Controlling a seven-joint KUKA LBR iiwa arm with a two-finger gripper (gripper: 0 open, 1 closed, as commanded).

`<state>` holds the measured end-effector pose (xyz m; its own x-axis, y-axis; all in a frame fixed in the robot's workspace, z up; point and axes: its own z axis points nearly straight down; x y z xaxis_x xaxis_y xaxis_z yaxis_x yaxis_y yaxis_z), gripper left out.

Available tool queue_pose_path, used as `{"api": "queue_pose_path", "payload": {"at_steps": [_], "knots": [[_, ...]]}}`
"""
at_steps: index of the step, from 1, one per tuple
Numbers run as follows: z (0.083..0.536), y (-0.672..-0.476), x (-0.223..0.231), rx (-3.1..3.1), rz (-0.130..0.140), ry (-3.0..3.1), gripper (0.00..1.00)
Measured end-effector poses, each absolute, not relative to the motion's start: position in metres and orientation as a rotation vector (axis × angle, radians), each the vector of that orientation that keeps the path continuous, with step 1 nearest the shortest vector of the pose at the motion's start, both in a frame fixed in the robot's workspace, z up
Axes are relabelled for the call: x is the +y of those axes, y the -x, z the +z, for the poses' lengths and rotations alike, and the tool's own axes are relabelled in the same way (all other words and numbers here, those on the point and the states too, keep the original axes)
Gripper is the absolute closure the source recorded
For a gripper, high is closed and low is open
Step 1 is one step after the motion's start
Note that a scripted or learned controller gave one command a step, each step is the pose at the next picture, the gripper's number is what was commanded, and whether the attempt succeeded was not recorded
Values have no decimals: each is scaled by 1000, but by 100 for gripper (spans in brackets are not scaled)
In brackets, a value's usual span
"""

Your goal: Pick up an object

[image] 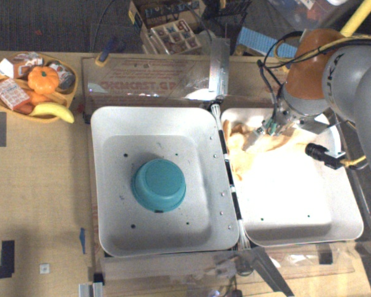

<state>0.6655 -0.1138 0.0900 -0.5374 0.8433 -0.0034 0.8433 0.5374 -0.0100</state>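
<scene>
So, camera view: gripper [255, 138] low in right bin's [309, 224] far-left corner, right over the pale yellowish object [240, 156] | jaws: can't tell, too blurry | tip: I'd center on the object, clear of the wall | teal bowl [159, 185] sits in left bin [108, 228]

There are two shallow white plastic bins [108, 228] side by side. One round teal plastic bowl [159, 185] sits upside down in the left bin. One small orange pumpkin [43, 80] and one yellow banana [53, 111] lie in one yellow dish [0, 96].
</scene>
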Motion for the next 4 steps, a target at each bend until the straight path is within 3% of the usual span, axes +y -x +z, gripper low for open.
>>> {"api": "queue_pose_path", "payload": {"at_steps": [1, 4], "knots": [[90, -669, -151, -2565, -4, 1816, 0], [90, -669, -151, -2565, -3, 1816, 0]]}}
